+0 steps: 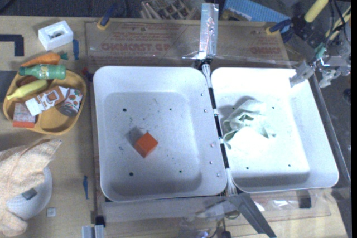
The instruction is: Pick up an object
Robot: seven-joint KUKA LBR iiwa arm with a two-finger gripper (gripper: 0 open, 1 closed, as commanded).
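An orange block with a grey side lies in the left bin, a little left of its middle. A crumpled white and pale green cloth rests in the right bin, near its left wall. My gripper hangs over the right bin's far right corner, well above and to the right of the cloth. It is far from the orange block. Nothing shows in its grasp.
A yellow bowl of toy food sits left of the bins, with a beige cloth in front of it. A clear upright divider stands behind the seam between the bins. Cables and clutter lie beyond the bench.
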